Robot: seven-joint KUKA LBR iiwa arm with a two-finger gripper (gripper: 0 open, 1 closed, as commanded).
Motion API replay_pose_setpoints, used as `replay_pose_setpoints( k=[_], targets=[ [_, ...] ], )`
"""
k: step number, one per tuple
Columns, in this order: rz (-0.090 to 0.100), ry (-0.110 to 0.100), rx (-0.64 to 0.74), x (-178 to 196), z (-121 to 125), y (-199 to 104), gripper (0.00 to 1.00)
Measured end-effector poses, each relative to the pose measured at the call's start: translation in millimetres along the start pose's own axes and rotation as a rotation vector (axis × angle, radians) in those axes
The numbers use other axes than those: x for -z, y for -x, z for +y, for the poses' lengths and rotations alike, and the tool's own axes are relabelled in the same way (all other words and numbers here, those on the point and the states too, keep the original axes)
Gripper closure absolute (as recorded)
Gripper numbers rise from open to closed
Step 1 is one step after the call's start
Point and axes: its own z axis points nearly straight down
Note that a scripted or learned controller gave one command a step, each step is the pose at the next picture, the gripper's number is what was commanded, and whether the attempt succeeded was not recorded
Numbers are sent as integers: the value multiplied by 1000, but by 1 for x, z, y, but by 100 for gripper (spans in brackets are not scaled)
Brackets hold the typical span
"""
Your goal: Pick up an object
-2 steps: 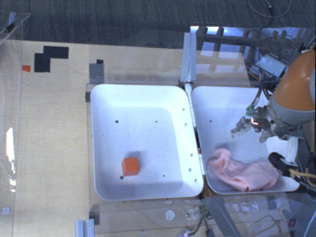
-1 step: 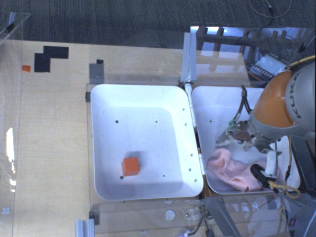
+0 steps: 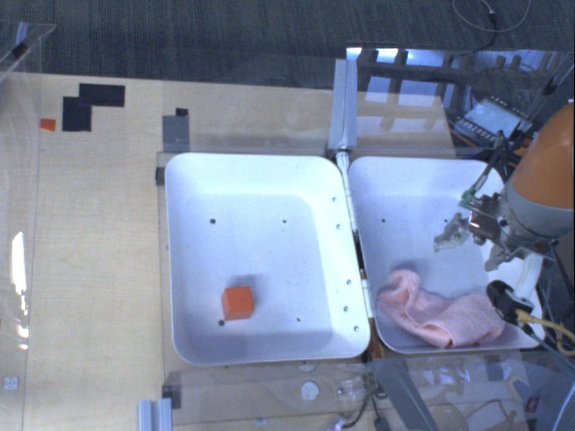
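From the camera above, the arm [image 3: 548, 173] comes in at the right and its pincer [image 3: 469, 227] hangs over the right bin [image 3: 404, 187], above the bare white floor and just up from the pink cloth [image 3: 436, 311]. Whether the pincer is spread or closed I cannot tell — it is small and tangled with its own metal fittings — and nothing is visibly held in it.

There are two things to pick from. The cloth lies crumpled in the near corner of the right bin, against the wall. The orange block [image 3: 238, 303] sits alone in the left bin [image 3: 252, 178], towards its near-left part, well apart from the arm.

The risks, as I judge them: a descent from the present spot would meet bare plastic and come up with nothing. On the cloth, the pincer may pinch only a loose fold that slips out, or strike the bin wall beside it.

The cloth looks soft, limp and lumpy; the block small, hard-edged and matt — an easier shape. Both bins are smooth, shallow, round-cornered plastic on a pale wood-grain table [image 3: 90, 241].
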Motion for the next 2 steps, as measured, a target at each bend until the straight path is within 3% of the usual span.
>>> replay_pose_setpoints(
  k=[1, 2],
  targets=[
    [5, 10, -5, -88, -35, -19, 0],
    [0, -1, -89, 8, -21, 23, 0]
  ],
)
